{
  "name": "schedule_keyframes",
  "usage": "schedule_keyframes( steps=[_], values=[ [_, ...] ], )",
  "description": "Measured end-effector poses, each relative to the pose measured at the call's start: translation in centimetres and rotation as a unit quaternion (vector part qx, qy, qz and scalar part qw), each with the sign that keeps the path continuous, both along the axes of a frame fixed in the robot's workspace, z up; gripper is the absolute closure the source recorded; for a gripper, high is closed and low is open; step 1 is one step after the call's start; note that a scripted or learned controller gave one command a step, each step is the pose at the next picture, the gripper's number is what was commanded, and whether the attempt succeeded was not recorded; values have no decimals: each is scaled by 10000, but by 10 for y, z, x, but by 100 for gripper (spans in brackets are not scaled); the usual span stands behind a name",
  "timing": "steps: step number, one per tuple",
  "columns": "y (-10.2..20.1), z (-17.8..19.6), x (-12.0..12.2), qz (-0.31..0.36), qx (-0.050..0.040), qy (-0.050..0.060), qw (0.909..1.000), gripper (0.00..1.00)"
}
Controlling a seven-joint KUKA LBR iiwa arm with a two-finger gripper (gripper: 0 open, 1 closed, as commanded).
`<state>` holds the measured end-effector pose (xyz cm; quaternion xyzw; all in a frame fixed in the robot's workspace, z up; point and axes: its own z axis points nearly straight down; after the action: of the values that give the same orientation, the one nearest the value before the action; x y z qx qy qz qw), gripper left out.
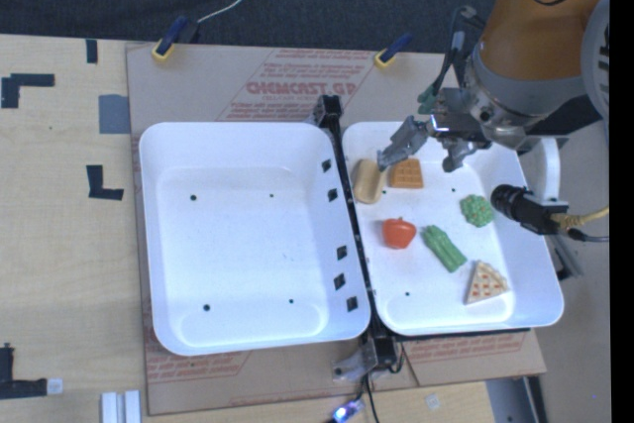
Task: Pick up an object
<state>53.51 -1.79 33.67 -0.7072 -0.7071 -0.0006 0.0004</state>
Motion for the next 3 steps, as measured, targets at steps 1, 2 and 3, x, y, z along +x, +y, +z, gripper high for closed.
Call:
schedule_keyframes(
  steps=[1,2,3],
  values=[
    [49,-160,-14,16,-2,69,10000,0],
    [46,-144,-12,5,-8,25,10000,100],
    [54,-4,40,17,-7,-69,10000,100]
  ],
)
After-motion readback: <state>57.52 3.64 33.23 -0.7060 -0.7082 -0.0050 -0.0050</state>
